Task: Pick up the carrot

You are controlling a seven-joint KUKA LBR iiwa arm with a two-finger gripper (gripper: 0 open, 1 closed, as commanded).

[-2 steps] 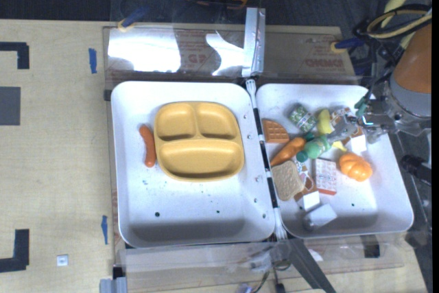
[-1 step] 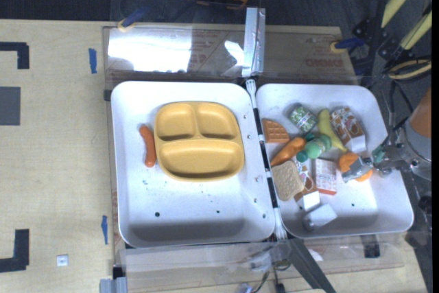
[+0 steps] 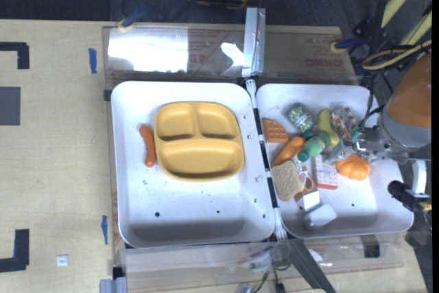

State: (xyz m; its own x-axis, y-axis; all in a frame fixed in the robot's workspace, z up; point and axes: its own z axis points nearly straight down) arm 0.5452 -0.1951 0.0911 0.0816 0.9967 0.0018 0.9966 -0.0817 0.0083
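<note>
Carrot (image 3: 288,149) lies tilted in the right bin (image 3: 357,213), at nine o'clock from the gripper (image 3: 361,141), clearly apart. How far the gripper is open cannot be told.

I see the carrot (image 3: 288,150) lying flat on the floor of the right bin (image 3: 357,213), close to that bin's left wall. It is orange and tapered, set at a slant, with its pointed tip toward the lower left and its green top toward the upper right.
</note>
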